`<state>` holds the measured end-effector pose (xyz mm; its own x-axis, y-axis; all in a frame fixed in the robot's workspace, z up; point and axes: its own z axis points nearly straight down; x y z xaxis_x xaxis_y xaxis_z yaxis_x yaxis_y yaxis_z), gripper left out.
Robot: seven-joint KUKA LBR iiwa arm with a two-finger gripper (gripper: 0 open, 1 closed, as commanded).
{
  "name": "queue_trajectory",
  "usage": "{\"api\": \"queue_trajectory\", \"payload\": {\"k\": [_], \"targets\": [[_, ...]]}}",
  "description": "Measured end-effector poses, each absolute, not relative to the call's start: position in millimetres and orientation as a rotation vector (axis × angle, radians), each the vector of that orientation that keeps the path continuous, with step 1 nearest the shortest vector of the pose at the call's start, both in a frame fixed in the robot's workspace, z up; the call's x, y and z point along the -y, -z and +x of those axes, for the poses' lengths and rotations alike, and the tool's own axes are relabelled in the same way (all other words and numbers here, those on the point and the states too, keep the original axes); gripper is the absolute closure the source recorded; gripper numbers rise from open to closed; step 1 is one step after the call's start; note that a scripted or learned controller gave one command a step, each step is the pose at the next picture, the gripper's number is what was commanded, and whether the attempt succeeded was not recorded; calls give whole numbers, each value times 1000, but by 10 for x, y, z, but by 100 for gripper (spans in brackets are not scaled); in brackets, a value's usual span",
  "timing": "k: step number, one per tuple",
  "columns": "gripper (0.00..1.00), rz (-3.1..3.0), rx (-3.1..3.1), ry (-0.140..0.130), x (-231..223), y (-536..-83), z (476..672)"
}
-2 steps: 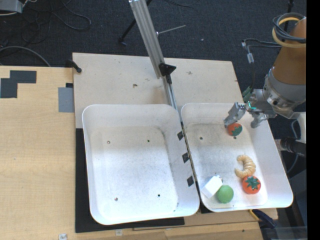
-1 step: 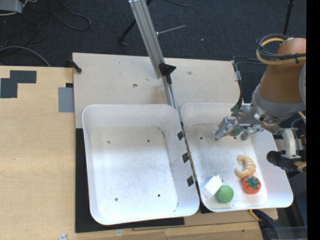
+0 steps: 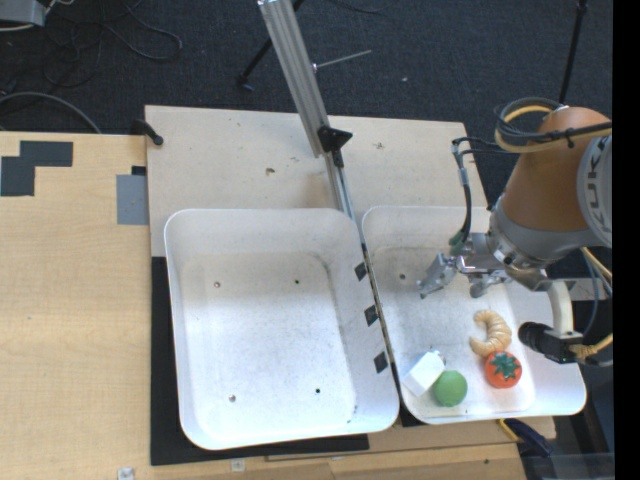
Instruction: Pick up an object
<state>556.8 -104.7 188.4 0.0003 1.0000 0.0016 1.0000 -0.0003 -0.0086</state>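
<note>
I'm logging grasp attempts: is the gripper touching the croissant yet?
Apart. The camera view shows bare white bin floor between the gripper and the croissant, which lies nearer the tomato.

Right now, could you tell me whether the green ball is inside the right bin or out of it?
Inside. The green ball rests on the right bin floor near its front rim, touching the white block.
</note>
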Motion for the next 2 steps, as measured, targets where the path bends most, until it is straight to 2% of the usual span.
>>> {"api": "queue_trajectory", "payload": {"k": [1, 2], "targets": [[0, -2216, 2214, -9, 1081, -1299, 5464], [100, -2227, 2210, -3, 1101, -1434, 5479]]}}
